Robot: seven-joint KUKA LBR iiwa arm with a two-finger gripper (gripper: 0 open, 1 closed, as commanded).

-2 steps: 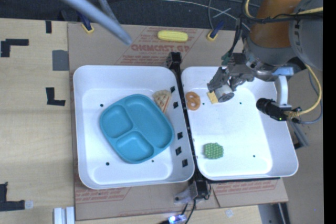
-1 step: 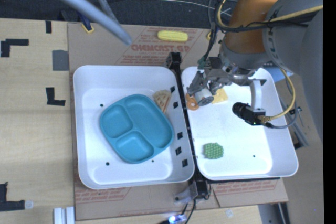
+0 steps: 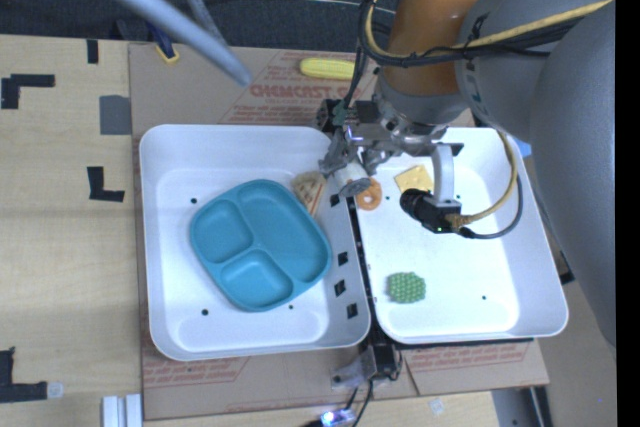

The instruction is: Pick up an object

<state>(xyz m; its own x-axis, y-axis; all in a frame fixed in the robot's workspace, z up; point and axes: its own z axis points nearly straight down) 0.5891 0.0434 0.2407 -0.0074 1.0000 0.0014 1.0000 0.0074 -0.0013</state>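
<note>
Two white bins [image 3: 160,215] sit side by side; the gripper [image 3: 350,177] hovers at their divider, finger state unclear, beside a blue tray [image 3: 260,243].

Yellow corn cob [image 3: 326,68] on cardboard [image 3: 280,90] behind the bins.

Even overhead light, soft shadows — top slightly blurred

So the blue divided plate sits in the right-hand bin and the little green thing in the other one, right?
Not quite, you have the bins swapped. In the camera view the blue divided plate lies in the left bin, and the little green thing lies in the right bin.
</note>
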